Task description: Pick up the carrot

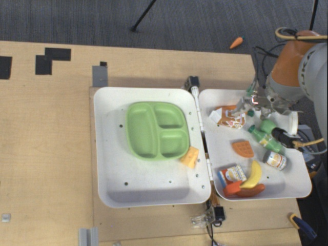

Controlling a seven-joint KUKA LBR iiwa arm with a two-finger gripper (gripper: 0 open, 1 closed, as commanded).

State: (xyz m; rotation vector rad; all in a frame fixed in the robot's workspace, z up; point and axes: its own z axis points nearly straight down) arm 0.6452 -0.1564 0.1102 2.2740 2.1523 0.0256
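Two shallow white bins side by side on the tan wooden tabletop (46, 152). In the left bin (118, 188), a smooth green plate (156, 130) with three dips, rounded at the corners, sitting near the bin's middle. Just touching the plate's near right corner, a small yellow wedge (191, 157) like a block of cheese. In the right bin (297, 183), many small things. By the far left corner, a crinkly snack bag (230, 118) in white and orange. Toward the right edge, a green bottle (265, 133) lying on its side, and just near of it a small round can (275, 160), shiny at one end. In the middle, a flat orange cookie shape (243, 148). Along the near edge, a small box (233, 174) with a picture on it, a curved yellow banana (253, 174), and the carrot (233, 188). Carrot lying low against the near edge of the right bin, close to its near left corner, long side running left to right along that edge, smooth and orange with a rounded left end. Right end tucked beside a red piece (256, 190) under the banana, so cannot tell where the tip points. Grey arm with the orange band (289, 65) reaching in over the far right corner of the right bin. Tool (260, 104) hanging above the far edge of that bin, near the snack bag and the green bottle, well apart from the carrot. Cannot tell if the tool is apart or together. Beyond the tabletop, on the grey carpet floor (77, 9), a small orange pointed bit (236, 42).
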